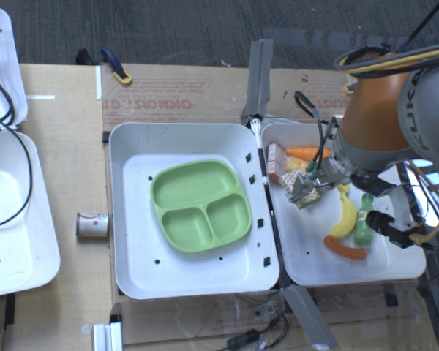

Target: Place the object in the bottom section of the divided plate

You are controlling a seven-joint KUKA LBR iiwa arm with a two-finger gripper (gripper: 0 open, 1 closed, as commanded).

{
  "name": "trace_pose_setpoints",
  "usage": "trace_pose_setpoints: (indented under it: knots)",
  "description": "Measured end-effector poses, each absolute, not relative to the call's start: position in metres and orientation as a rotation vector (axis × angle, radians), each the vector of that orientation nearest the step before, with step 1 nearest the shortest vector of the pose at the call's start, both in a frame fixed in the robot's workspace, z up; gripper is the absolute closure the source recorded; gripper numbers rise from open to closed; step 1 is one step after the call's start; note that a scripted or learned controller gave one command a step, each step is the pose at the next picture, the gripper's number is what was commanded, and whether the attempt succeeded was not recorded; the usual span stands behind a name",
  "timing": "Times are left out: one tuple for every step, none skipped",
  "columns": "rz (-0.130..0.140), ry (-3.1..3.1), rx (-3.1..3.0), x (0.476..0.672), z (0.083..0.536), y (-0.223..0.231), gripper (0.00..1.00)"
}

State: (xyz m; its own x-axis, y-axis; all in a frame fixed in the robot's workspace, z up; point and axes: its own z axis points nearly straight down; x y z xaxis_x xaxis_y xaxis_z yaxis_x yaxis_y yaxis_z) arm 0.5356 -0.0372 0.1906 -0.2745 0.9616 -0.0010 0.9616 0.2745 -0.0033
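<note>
- The arm [384, 115] is reaching in from the right of the frame, and its tool [306, 189] is hanging low over the upper left of the right bin [351, 269]
- I cannot tell how the tool is set
- A banana [344, 216], a green bottle [364, 225], a sausage [344, 248] and a carrot [305, 153] are lying in that bin
- The green divided plate [201, 205] is sitting mid-frame in the left bin [132, 269] on the table [66, 159]

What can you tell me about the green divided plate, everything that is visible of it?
The green divided plate is pale green, looks like plastic, with rounded corners and a raised rim. It has three sections: one large along the upper side, two smaller ones below. It lies flat, slightly turned, near the middle of the left white bin. Nothing lies in it, and the gripper is apart, over the right bin.
</note>
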Motion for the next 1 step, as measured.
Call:
trace_pose_setpoints:
  knots:
    - [0.004,-2.497,-1.907,0.5748,0.2381,0.0242,1.0]
